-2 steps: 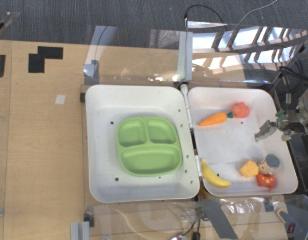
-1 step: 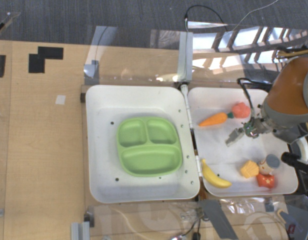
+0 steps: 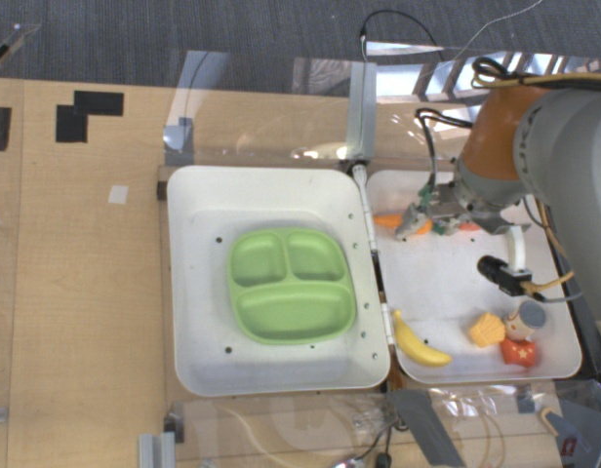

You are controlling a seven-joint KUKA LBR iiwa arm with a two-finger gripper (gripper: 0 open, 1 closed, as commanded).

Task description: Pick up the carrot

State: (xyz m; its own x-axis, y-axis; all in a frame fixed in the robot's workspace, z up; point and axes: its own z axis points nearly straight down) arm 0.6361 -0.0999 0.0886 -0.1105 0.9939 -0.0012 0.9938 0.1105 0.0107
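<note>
Spanning the frame from 9 o'clock to 3 o'clock, a pale wooden bench (image 3: 76,291) with black markings at its 10 o'clock corner sits against dark grey carpet (image 3: 232,13) along the 12 o'clock edge. Two shallow white bins rest side by side on it: the left bin (image 3: 198,261) near centre and the right bin (image 3: 447,305) toward 4 o'clock. A grey arm (image 3: 564,154) with an orange band reaches in from 3 o'clock, trailing black cables. A green divided plate (image 3: 291,286) lies in the middle of the left bin. In the right bin, a banana (image 3: 418,344) lies at its 7 o'clock corner, with a yellow block (image 3: 487,331) and a red item (image 3: 520,352) near 5 o'clock. The gripper (image 3: 418,224) hangs low at the right bin's 11 o'clock, directly over the carrot (image 3: 387,220), whose orange end pokes out at the left; whether the fingers are spread or closed on it cannot be told.
</note>
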